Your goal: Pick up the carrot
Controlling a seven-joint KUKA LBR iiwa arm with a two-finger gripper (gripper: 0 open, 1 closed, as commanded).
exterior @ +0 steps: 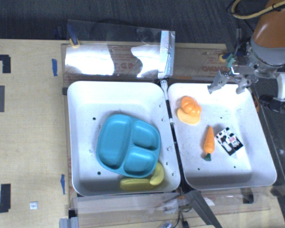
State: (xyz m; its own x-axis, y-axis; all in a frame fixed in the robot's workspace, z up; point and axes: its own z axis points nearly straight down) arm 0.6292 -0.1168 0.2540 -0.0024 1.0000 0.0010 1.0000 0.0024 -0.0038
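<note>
- Arm (pixel 270 42): grey body with an orange band above the wrist.
- Fingers (pixel 218 83): two, grey metal.
- Cable (pixel 247 4): yellow loop near the arm.

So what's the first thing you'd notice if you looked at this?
Probably the big blue divided plate in the left bin, with a yellow banana tucked against its lower edge. In the right bin, an orange carrot lies between a yellow rubber duck and a small black-and-white toy.

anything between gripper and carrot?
No. In the camera view, bare white bin floor separates the open gripper from the carrot; the orange duck sits left.
</note>
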